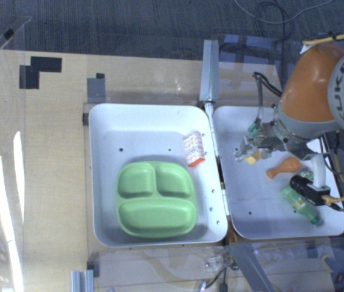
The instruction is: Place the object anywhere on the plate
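I am working the claw (252, 149) in the three-o'clock shallow white bin (263, 215); I cannot tell its grip. Nothing is lying on the green sectioned plastic plate (157, 201).

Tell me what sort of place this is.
Probably a robotics lab: a grey and orange robot arm over the right bin, a left bin holding a green plate, loose cables on the carpet behind.

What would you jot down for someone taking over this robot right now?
The gripper is low over the right white bin, beside a small yellow piece; whether it holds anything is unclear.
An orange drumstick-shaped toy and a green bottle-shaped item lie in that bin. A red-and-white packet lies in the left white bin, near the green three-compartment plate.
Done: nothing on the plate yet.
Left: pick an object and set it there.
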### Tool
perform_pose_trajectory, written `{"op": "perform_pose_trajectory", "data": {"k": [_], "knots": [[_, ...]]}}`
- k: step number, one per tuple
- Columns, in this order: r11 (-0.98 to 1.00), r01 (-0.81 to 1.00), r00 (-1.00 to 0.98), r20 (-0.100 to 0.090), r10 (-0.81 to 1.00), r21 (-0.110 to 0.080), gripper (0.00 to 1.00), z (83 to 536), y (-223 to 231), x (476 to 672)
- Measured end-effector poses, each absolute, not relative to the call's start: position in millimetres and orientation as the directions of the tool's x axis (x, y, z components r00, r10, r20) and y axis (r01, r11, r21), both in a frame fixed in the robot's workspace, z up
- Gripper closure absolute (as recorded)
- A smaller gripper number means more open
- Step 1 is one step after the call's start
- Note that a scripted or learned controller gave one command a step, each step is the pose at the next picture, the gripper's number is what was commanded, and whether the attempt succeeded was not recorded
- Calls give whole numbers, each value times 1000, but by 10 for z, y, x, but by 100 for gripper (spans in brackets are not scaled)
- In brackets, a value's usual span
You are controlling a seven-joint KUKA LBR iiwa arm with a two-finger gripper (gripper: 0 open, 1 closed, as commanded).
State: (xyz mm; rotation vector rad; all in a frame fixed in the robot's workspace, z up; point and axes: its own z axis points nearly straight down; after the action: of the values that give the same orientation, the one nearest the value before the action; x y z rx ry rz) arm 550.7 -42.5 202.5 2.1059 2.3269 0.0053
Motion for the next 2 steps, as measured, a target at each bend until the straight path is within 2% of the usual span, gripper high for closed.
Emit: {"op": "perform_pose_trajectory", "data": {"k": [1,2], "knots": [[151,989,-151,0,989,3,100,1848,238,5137],[151,989,-151,1,989,5,100,2123,921,5250]]}}
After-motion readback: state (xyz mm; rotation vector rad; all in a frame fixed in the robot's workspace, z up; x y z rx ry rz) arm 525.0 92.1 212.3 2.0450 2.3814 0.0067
